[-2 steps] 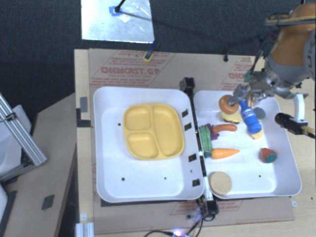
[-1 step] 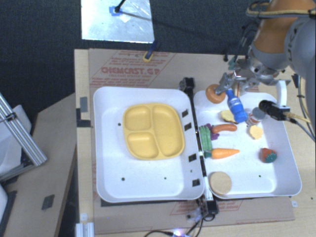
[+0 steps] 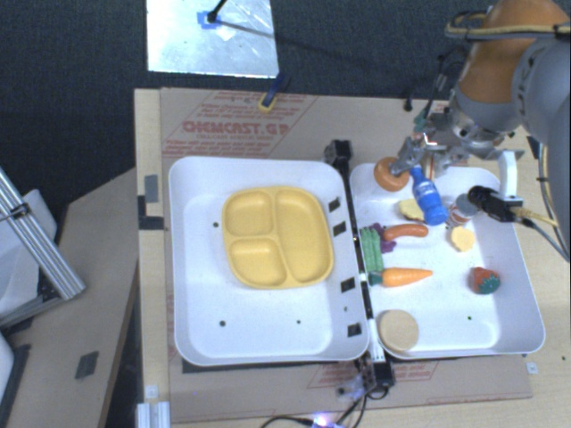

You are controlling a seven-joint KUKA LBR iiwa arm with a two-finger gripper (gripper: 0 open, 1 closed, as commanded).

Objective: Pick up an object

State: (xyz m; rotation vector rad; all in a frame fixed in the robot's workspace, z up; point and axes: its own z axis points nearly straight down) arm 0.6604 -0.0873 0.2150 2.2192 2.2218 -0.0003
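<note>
Gripper [image 3: 419, 154] low over right bin's [image 3: 517, 324] far corner; jaw state cannot tell. Blue bottle [image 3: 428, 196] lies beneath, orange toy [image 3: 389, 175] touching. Risk: crowding deflects grasp, bottle slips.

Blue bottle [image 3: 429, 199], tilted, right bin's [image 3: 522, 279] far side

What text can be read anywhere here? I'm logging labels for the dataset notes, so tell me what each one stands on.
"CHEMCAST GP", red print on the brown board under the bins; the last letters are blurred, so that reading is uncertain.
Red print on the same board's front edge, below the right bin: too small to read.
Blue bottle: no legible label.
</note>
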